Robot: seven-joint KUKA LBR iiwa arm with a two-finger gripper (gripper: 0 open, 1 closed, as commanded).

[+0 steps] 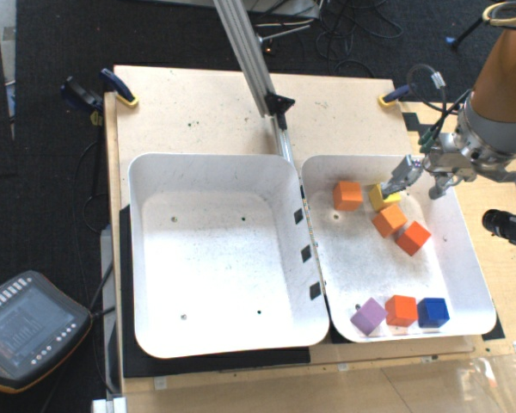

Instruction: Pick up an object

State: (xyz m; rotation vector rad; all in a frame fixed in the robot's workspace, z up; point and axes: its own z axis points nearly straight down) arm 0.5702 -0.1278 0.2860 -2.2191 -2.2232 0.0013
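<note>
Gripper (396, 186): lowered into the right bin (464, 274), fingertips at a yellow block (380, 198).
Jaws: their opening and any hold on the block cannot be told.
Nearby: orange cubes (390, 220) are seen just beside the yellow block.

Two white bins (215, 179) sit on the tabletop (198, 101); the right bin (464, 265) contains four orange blocks (347, 195), one yellow block (378, 198), one purple block (369, 316) and one blue block (433, 312).
</note>
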